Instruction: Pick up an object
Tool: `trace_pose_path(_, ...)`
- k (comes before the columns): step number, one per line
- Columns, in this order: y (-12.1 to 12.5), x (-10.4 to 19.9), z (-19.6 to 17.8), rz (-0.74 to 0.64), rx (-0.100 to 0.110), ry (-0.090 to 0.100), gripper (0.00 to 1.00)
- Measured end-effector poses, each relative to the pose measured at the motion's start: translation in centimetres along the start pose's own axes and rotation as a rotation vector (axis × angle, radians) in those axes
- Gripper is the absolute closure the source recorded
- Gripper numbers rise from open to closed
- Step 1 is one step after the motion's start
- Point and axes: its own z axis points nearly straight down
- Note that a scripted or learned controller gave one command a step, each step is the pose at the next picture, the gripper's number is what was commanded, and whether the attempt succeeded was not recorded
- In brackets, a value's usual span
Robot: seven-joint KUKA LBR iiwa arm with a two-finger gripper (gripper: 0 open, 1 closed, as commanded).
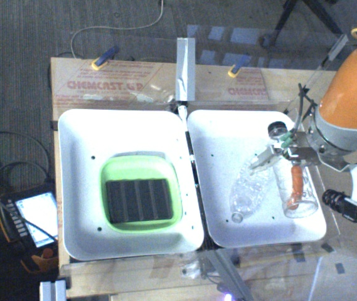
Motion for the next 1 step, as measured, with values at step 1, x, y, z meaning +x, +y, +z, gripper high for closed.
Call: trace_pose_path(1, 8.37, -5.47, 1.33, -0.115, 0.0, -0.001, 0.0)
